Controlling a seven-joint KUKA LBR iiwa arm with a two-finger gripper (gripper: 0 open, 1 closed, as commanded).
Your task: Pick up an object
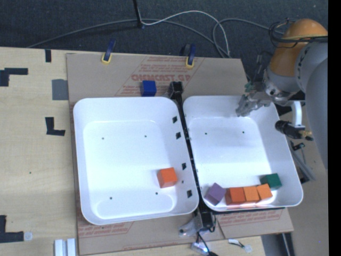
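Observation:
An orange cube (pixel 167 177) lies in the left bin (pixel 90 116), near its lower right corner. Along the right bin's (pixel 224 103) front wall sit a purple block (pixel 214 193), two orange blocks (pixel 235 196) (pixel 251 194), a lighter orange block (pixel 264 192) and a green block (pixel 272 181). My gripper (pixel 246 106) hangs over the right bin's back right corner, far from all the blocks. Nothing shows between its fingers.
A blue block (pixel 148 87) rests on the cardboard behind the left bin. Black clips (pixel 175 89) join the bins along the middle wall. Two clamps (pixel 108 52) hold the cardboard's back edge, and cables run across the dark floor behind.

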